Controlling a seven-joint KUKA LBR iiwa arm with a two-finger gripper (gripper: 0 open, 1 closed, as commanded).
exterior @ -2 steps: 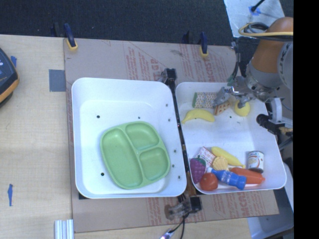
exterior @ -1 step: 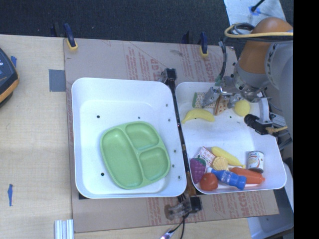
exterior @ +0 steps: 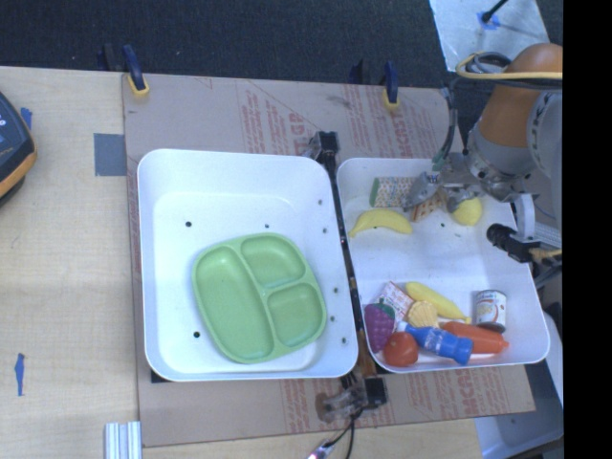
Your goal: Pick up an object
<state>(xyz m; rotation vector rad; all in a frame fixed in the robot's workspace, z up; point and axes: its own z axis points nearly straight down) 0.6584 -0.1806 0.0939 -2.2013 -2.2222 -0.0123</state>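
Risked a missed or glancing grasp: gripper (exterior: 432,197) low in upper part of right bin (exterior: 521,357), crowded by three items, any of which could be nudged aside or pinched by an edge only. Finger spread could not be told from this slanted view; nothing visibly between fingers. Touching or just beside, on left: cracker-like patterned block (exterior: 387,191). Just below-left: banana (exterior: 381,222). Just right: small yellow lemon-like piece (exterior: 468,211). Well below, at near end: corn (exterior: 435,301), can (exterior: 489,308), purple grapes (exterior: 380,324), tomato (exterior: 401,349), blue bottle (exterior: 442,341), carrot (exterior: 475,337). Far left, in left bin (exterior: 153,256): green divided plate (exterior: 258,296).
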